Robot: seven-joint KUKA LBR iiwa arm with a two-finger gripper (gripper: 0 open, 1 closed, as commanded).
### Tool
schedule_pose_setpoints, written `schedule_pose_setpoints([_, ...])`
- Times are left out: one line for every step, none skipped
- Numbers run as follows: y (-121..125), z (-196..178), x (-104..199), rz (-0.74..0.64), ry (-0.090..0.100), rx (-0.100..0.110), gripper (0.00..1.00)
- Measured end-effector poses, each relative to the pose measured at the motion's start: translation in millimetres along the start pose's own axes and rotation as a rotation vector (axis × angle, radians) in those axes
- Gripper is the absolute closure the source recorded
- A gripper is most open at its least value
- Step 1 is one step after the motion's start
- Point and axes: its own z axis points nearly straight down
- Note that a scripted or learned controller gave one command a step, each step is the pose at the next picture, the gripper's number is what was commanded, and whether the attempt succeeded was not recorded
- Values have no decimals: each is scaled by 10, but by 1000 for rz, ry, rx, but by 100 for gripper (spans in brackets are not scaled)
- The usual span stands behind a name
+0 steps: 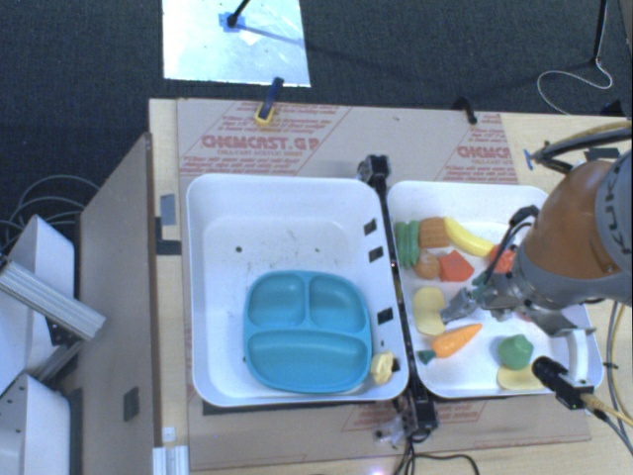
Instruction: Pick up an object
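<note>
In the right bin (415,198), the carrot (455,340) lies at about six o'clock, just below the gripper (463,305); whether the gripper is clenched or released cannot be told. Farther off, at twelve o'clock, sits a banana (467,237). The left bin (213,265) holds a blue plate (307,331).

We see the arm (584,236) reaching in from the right, orange band above its wrist, gripper (463,308) angled down and leftward.

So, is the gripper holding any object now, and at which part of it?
Nothing is seen held. The gripper hangs low in the right bin, just above the toy carrot, and no object shows between its fingers.
</note>
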Motion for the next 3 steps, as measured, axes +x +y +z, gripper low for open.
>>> schedule_pose_setpoints([-57,237,97,3,1,6,0])
schedule_pose_setpoints([-41,119,90,0,0,1,100])
schedule_pose_setpoints([-43,123,91,2,0,2,0])
